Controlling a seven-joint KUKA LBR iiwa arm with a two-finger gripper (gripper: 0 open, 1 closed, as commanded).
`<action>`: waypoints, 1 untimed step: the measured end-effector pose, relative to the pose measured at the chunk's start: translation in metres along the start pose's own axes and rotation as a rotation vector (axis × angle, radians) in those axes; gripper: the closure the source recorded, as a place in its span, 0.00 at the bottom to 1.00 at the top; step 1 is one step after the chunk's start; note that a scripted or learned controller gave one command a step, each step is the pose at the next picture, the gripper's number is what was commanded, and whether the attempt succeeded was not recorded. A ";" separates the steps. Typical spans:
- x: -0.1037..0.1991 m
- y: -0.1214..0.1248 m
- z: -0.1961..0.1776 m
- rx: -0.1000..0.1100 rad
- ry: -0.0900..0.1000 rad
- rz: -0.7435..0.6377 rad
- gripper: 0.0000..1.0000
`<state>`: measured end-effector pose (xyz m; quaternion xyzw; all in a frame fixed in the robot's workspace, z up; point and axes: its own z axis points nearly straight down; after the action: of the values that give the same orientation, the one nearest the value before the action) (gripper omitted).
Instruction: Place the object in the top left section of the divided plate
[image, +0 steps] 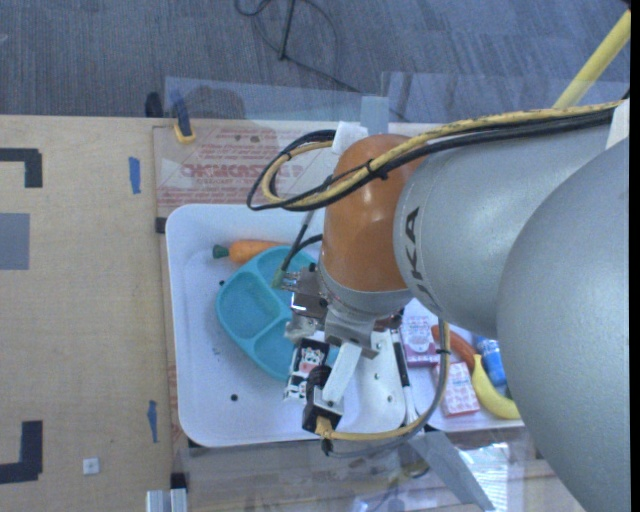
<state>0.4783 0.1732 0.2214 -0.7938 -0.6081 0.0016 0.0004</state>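
Note:
A blue divided plate (250, 312) lies tilted in the left white bin (195, 330), and the arm covers its right part. An orange carrot (250, 250) with a green tip rests against the plate's far edge. My gripper (308, 345) hangs below the orange wrist band, over the plate's right rim. A small black-and-white patterned thing (302, 368) sits right under the gripper at the plate's near right corner. The wrist hides whether the gripper holds it.
The right bin holds pink cartons (460, 390), a yellow banana (495, 388), an orange item (461, 346) and a blue item (490, 352), mostly hidden by the arm. A wooden board (80, 300) lies left of the bins.

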 end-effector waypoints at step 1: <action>0.000 0.000 0.000 0.000 0.000 0.000 0.00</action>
<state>0.4784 0.1730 0.2216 -0.7940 -0.6080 0.0014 0.0003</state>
